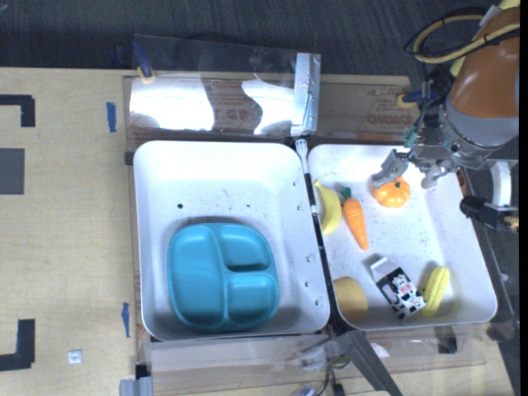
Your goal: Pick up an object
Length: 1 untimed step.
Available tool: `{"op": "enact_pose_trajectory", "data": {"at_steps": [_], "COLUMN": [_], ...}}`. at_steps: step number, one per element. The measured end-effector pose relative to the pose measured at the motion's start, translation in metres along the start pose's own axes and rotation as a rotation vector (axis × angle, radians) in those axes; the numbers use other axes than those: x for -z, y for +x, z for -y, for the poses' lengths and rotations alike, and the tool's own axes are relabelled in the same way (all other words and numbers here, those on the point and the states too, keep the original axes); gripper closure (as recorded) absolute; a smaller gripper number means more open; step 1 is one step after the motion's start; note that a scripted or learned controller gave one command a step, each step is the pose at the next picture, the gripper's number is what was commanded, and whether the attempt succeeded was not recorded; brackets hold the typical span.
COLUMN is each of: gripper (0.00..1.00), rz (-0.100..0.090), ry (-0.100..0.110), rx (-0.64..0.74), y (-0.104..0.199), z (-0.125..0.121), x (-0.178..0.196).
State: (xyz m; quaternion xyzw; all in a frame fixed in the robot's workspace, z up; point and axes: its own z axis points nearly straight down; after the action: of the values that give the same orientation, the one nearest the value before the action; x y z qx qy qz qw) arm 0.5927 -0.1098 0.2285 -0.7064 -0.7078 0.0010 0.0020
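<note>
In the right bin (462, 246) lie a yellow banana (330, 208), an orange carrot (355, 223), a small orange pumpkin-like fruit (393, 194), a tan potato (350, 297), a black-and-white toy (399, 288) and a yellow corn cob (436, 289). My gripper (410, 173) hangs over the bin's far part, its fingers spread open. Its left finger (388, 170) is right above the orange fruit. Nothing sits between the fingers.
The left bin (165, 188) holds a blue divided plate (223, 275). A ridge (313, 221) separates the two bins. A shiny clear panel (223, 106) stands behind the left bin. Yellow cables (437, 35) loop above the arm.
</note>
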Motion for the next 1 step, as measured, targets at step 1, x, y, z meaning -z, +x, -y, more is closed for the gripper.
{"op": "enact_pose_trajectory", "data": {"at_steps": [1], "gripper": [0.00], "rz": [0.000], "ry": [0.000], "rx": [0.000], "y": [0.0000], "z": [0.0000], "x": [0.0000]}}
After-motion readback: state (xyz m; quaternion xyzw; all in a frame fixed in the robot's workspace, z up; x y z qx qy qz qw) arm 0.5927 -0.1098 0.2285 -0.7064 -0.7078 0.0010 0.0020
